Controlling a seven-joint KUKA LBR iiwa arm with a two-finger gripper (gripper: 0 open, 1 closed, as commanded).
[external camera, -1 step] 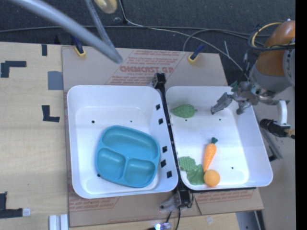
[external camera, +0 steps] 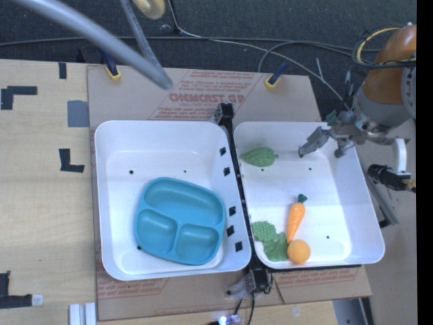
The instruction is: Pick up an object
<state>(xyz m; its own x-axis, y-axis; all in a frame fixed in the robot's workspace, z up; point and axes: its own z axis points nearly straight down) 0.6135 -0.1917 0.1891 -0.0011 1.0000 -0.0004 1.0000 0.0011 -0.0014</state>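
My gripper (external camera: 327, 145) hangs over the far right part of the right bin (external camera: 358, 202), its two grey fingers spread open with nothing between them. A light green leaf-shaped toy (external camera: 259, 157) lies to its left near the bin's far left side. An orange carrot (external camera: 295, 219) with a green top lies in the near half. Beside it sit a small orange ball (external camera: 298, 251) and a dark green leafy toy (external camera: 269, 239) in the near left corner.
The left bin (external camera: 111, 181) holds a blue divided tray (external camera: 180, 221). A black divider (external camera: 234, 181) runs between the bins. Cables cross the dark bench behind. A grey pole (external camera: 81, 26) slants over the far left.
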